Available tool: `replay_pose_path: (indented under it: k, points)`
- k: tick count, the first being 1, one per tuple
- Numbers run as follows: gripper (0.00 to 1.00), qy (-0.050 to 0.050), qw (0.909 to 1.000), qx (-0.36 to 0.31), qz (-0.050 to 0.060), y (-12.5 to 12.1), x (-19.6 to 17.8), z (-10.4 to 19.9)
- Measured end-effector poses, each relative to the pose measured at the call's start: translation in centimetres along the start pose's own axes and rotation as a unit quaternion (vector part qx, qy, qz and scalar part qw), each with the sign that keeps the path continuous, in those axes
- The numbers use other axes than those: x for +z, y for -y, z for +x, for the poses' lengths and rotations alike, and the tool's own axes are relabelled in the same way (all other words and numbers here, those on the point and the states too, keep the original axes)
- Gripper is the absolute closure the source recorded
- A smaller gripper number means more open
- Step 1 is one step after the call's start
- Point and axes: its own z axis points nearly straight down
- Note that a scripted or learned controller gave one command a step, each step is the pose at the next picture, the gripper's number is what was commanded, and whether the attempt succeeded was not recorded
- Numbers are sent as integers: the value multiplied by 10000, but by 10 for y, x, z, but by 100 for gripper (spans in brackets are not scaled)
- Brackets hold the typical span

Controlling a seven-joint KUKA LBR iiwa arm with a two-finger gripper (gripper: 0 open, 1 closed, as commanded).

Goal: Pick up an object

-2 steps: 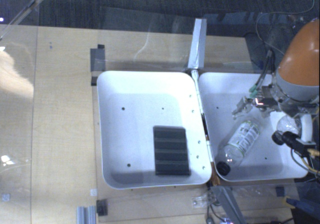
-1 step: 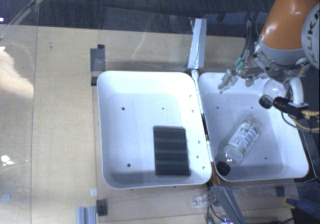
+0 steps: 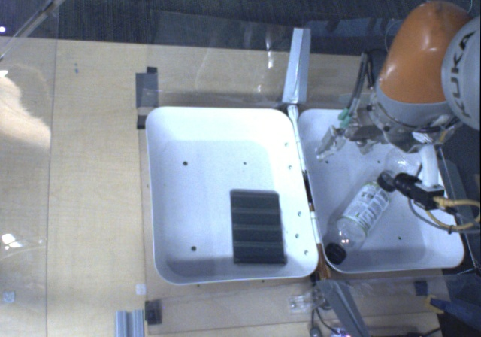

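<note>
A clear plastic bottle (image 3: 362,213) lies on its side in the right bin (image 3: 443,249), its black cap (image 3: 334,253) pointing toward the near-left corner. A black ribbed rectangular block (image 3: 258,227) lies flat in the left bin (image 3: 173,177), toward the front. My gripper (image 3: 333,140) hangs over the back left part of the right bin, under the orange-banded wrist (image 3: 417,50). It is up and left of the bottle, apart from it, and nothing shows in it.
A raised divider (image 3: 304,177) separates the two bins. A metal post (image 3: 295,72) stands behind the gap between them. Black and yellow cables (image 3: 432,200) from the arm hang over the right side of the right bin, close to the bottle's base.
</note>
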Motion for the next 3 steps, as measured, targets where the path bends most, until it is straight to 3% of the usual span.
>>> replay_pose_path:
  k: [1,2,3]
  points:
    - [0,5,9990,455,3,42,51,-48]
    - [0,15,9960,892,-17,91,135,-89]
    - [0,32,9968,796,-90,43,146,-106]
